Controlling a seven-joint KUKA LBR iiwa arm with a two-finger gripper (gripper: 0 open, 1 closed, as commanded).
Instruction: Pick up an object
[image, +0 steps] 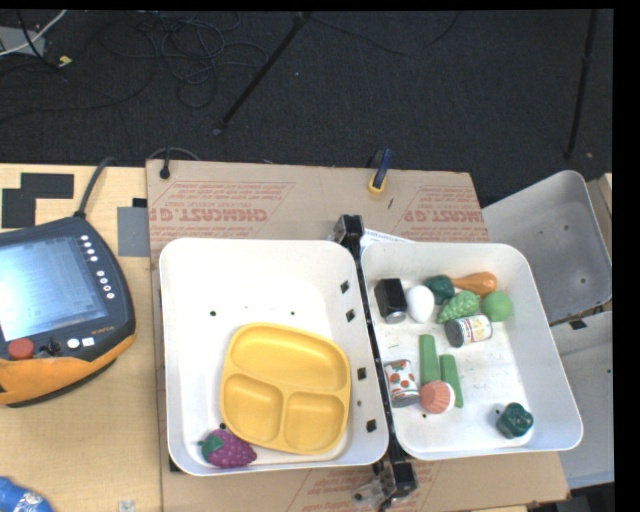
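Nearest us sits the left bin (190, 300), which we log as holding the yellow divided tray (285, 388), purple grapes (229, 449) touching its corner. Right bin (545, 330) carries the candidates, clustered near the divider: green cylinders (437, 365), small can (401, 382), green pepper (514, 420) lying apart, likely easiest. Gripper state: we cannot tell.

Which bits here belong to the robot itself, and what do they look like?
Probably the handheld control pad on the bench: a dark grey casing with an orange underside, a pale blue-grey screen, a column of small white buttons and a red knob. A black cable runs from its top. More black leads trail over the dark floor behind.
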